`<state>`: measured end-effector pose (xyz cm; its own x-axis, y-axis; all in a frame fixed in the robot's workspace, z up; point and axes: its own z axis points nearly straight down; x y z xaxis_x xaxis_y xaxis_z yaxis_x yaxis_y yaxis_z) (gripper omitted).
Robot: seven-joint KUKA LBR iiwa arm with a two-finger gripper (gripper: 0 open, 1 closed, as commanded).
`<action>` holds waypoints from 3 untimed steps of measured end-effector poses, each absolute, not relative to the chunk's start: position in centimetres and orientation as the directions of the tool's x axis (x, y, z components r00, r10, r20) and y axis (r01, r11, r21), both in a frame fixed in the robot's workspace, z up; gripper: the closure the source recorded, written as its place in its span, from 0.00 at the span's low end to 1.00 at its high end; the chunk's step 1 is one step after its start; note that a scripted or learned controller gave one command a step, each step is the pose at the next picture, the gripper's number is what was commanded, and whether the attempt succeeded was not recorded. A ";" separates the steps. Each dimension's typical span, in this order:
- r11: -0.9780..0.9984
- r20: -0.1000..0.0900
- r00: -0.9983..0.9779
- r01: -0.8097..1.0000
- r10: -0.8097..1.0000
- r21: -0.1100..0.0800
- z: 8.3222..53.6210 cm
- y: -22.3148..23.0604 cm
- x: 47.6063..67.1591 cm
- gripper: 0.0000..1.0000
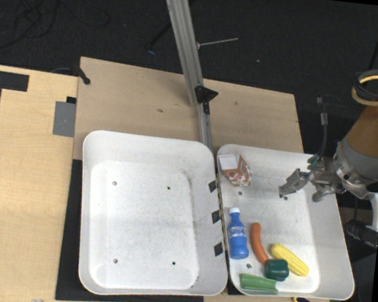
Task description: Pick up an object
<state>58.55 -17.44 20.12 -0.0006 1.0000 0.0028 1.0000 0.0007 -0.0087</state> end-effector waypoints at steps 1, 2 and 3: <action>-0.001 0.003 0.001 1.000 1.000 -0.008 15.5 -16.7 58.1 0.00; -0.005 0.003 0.005 1.000 1.000 -0.008 10.6 -15.8 57.6 0.00; -0.011 0.001 0.011 1.000 1.000 -0.004 11.9 -16.0 57.7 1.00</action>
